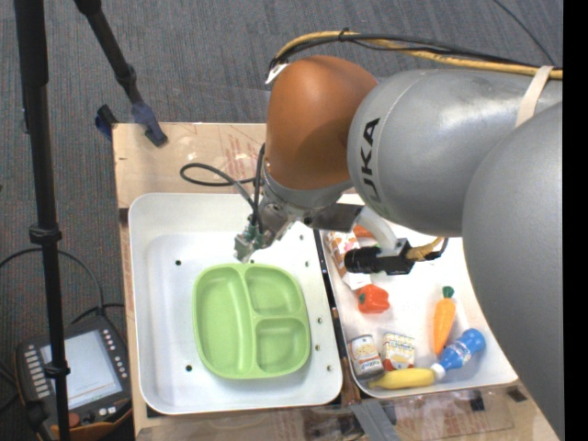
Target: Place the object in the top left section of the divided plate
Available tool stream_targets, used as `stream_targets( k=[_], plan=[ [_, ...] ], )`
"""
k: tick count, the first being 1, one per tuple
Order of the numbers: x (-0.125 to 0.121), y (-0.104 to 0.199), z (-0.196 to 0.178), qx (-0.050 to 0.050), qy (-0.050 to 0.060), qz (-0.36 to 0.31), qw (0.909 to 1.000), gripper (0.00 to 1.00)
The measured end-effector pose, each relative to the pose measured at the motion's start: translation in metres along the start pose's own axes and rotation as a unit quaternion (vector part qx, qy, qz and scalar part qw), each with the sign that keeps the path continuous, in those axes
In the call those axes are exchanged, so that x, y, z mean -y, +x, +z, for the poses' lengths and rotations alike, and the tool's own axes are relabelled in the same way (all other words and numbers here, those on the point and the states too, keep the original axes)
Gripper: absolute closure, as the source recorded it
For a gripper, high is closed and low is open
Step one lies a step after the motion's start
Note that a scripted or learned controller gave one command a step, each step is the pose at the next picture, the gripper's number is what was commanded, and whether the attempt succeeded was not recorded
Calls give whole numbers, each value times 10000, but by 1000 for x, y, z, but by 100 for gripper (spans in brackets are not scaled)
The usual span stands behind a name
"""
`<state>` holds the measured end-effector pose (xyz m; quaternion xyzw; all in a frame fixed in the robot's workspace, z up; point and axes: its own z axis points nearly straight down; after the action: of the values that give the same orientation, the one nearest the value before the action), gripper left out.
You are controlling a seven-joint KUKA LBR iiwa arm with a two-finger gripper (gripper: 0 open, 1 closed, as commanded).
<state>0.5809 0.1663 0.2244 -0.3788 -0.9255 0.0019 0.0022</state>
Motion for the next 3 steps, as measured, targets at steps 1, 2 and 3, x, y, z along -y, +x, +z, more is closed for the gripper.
stream_targets(
  k=[1, 2, 3],
  plan=[
    [53, 47, -34, 0, 3, 409, 9992, 100],
    [17, -28, -97, 10, -14, 533, 9986, 100],
    [38, -78, -6, 0, -6, 443, 9990, 100]
  ],
)
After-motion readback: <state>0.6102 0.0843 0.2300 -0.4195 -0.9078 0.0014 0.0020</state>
